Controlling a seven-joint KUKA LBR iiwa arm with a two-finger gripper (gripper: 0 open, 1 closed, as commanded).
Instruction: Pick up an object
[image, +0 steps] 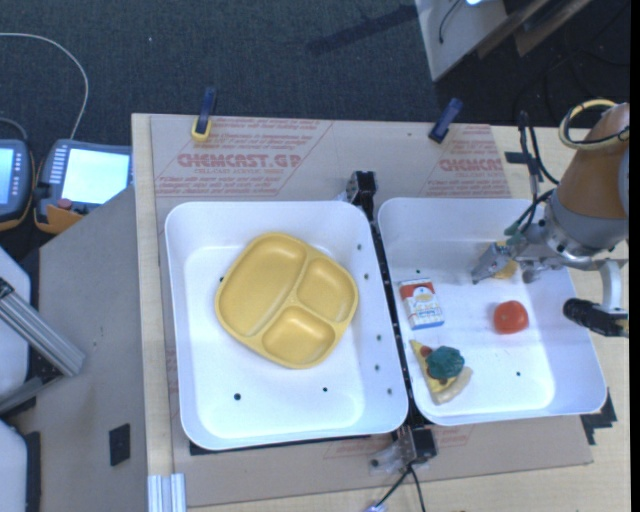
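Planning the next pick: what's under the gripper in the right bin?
A small yellowish object peeks out at the gripper, over the right bin floor. The arm covers the rest, so what it is stays unclear.

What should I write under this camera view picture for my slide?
Robot gripper over the right bin near a red ball; yellow plate in the left bin.

robotics lab: clamped cardboard-topped bench (300, 140), teach pendant (85, 178), trailing cables (60, 60), dark carpet.
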